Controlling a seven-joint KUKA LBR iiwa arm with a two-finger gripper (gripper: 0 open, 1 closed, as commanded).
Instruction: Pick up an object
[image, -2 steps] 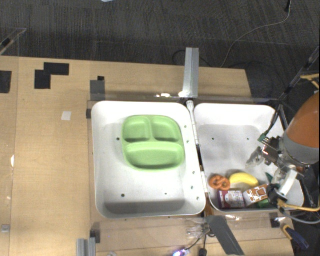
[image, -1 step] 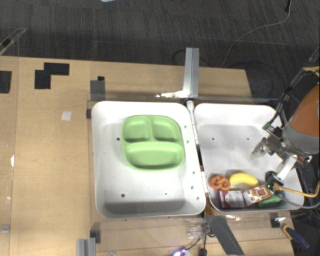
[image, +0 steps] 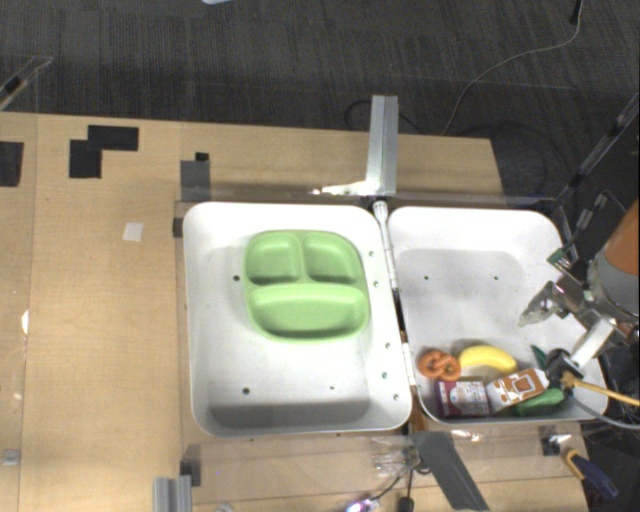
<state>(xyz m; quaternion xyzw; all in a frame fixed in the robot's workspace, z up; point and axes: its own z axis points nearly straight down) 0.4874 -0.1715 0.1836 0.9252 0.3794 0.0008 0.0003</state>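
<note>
A wooden counter (image: 90, 300) over dark carpet is seen w/ two white bins side by side. A green divided plate (image: 305, 283) is laid in the left bin (image: 215, 380). Along the right bin's (image: 470, 250) near edge are grouped an orange pretzel-like toy (image: 437, 364), a banana (image: 487, 358), a brown packet (image: 490, 393) and a green item (image: 545, 401). The jaws (image: 562, 322) are held at the bin's right wall, above these objects; open vs closed can't be told.

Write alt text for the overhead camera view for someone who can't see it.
A grey robot arm's gripper hovers at the right edge of the right bin, above a banana, pretzel and snack packet. The left bin holds a green divided plate.
</note>
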